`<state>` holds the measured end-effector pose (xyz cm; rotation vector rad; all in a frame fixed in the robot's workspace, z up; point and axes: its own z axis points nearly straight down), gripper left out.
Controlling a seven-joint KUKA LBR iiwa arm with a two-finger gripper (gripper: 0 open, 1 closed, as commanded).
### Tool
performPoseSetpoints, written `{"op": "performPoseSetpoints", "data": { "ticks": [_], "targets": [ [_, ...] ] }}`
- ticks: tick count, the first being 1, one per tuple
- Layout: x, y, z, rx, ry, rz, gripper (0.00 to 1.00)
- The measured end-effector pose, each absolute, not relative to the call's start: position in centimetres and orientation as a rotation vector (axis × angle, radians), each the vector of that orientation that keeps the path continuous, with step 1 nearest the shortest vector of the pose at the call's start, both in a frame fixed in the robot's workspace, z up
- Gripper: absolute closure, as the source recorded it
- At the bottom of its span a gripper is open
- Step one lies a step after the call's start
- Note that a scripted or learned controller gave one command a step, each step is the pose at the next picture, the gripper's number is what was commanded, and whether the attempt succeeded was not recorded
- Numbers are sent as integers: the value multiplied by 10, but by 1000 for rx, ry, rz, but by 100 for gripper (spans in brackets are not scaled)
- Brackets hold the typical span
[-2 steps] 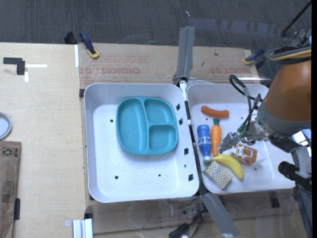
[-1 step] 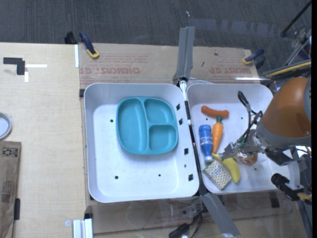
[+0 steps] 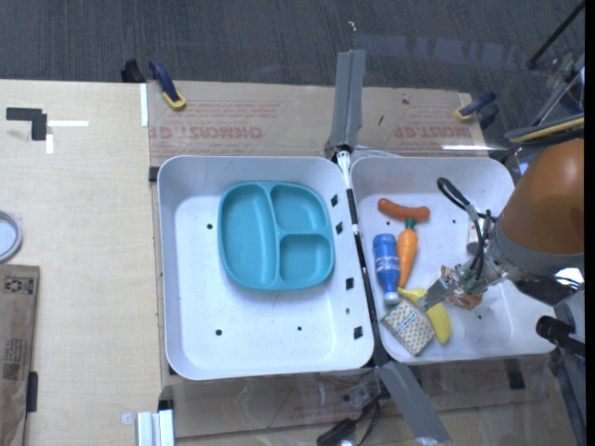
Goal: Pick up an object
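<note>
The right bin [image 3: 483, 170] holds several toys. An orange-red sausage [image 3: 404, 209] lies near its back, with a carrot [image 3: 407, 245] just below it and a blue bottle [image 3: 386, 260] to the carrot's left. A yellow banana [image 3: 434, 318] and a speckled beige packet [image 3: 408, 328] lie at the front. My gripper [image 3: 460, 288] is low in this bin, just right of the carrot and above the banana's upper end. The grey arm with its orange band [image 3: 556, 203] rises from it to the right. Whether anything is held is hidden by the wrist hardware.
The left bin [image 3: 186, 277] holds a teal divided plate [image 3: 276, 235]. A black cable loop [image 3: 454, 193] lies by the back of the right bin. A grey post [image 3: 349, 100] stands behind the divider between the bins. Clamps sit at the bench's back edge.
</note>
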<state>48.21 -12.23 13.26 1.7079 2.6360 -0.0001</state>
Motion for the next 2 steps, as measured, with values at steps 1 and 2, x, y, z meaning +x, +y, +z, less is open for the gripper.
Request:
{"op": "performPoseSetpoints", "data": {
  "ticks": [1, 2],
  "targets": [
    [524, -143, 91, 1660, 2667, 0, 0],
    [477, -137, 96, 1814, 2567, -1, 0]
  ]
}}
